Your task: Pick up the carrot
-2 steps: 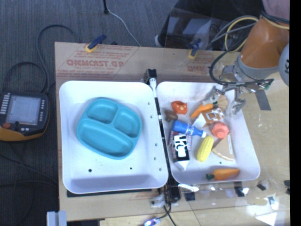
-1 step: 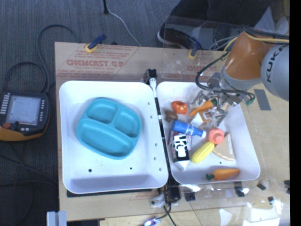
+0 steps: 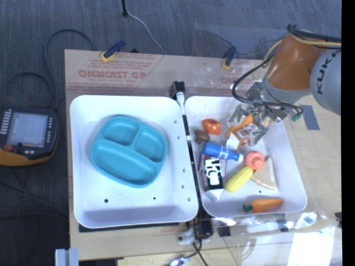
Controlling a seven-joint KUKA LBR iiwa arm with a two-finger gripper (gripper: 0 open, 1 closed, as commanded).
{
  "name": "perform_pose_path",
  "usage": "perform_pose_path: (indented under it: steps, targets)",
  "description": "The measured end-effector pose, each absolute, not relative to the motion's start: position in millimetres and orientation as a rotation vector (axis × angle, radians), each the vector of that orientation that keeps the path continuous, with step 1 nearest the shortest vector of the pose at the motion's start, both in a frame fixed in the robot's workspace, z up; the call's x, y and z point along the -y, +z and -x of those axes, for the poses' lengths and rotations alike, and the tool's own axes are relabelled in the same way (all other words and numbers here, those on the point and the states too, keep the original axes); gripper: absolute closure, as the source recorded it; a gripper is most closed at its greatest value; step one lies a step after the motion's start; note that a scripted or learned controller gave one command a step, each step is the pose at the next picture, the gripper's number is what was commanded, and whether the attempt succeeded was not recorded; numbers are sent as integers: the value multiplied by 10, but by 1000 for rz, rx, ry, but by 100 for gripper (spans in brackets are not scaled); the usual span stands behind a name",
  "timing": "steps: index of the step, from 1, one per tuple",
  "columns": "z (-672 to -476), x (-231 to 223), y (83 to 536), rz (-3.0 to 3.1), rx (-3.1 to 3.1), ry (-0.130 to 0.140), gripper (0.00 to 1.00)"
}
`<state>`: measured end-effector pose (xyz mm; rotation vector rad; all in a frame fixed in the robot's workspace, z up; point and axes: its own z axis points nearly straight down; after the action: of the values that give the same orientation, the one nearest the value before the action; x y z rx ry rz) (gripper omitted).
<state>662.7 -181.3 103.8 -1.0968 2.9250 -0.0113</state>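
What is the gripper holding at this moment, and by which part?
It cannot be told. The gripper is low among the clutter at the far end of the right bin. The carrot lies apart at the near edge, unheld.

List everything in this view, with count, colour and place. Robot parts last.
bins: two, white, side by side on the bench
divided plate: one, blue, left bin
carrot: one, orange, right bin, near edge
corn cob: one, yellow, right bin, middle
bottle: one, blue, right bin, middle
round toy: one, pink, right bin
clamps: two, yellow and blue, board's far edge
pendant: one, orange and grey, floor at left
arm: one, grey and orange, from right
gripper: one, over right bin's far part
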Motion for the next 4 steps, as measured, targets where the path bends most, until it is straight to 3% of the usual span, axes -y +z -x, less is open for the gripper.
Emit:
perform_pose_path:
  steps: [1, 2, 3, 4]
  targets:
    - [-6704, 1520, 1112, 372, -3112, 2, 100]
    - [-6720, 1515, 1224, 371, -3106, -2, 100]
    - [-6718, 1516, 1219, 371, -3107, -3, 0]
    - [-6611, 1857, 896, 449, -3097, -4, 0]
